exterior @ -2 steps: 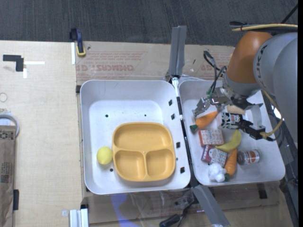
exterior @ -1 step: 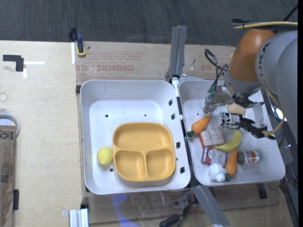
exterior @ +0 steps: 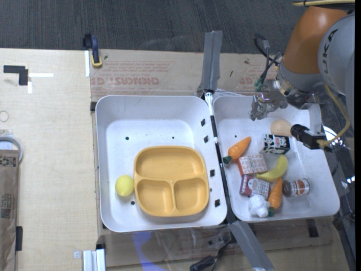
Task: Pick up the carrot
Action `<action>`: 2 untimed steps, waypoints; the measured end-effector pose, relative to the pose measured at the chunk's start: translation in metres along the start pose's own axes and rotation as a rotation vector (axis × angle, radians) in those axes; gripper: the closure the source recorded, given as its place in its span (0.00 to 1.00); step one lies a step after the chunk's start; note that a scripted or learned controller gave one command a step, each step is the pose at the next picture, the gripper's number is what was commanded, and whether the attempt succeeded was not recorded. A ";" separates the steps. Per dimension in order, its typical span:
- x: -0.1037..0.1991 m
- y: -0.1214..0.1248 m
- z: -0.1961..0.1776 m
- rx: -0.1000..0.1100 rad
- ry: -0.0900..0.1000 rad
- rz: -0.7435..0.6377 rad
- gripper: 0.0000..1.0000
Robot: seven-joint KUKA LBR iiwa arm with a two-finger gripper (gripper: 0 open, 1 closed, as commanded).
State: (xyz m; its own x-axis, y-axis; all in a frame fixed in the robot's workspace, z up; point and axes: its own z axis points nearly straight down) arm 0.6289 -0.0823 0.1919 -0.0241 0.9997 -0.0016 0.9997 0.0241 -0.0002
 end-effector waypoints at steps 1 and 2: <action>0.000 0.000 0.000 0.001 0.000 0.000 0.00; -0.012 -0.027 0.076 -0.024 -0.002 0.091 0.00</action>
State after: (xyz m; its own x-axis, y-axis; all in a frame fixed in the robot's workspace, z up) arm 0.6021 -0.0955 0.1160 0.0667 0.9978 -0.0022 0.9975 -0.0667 0.0236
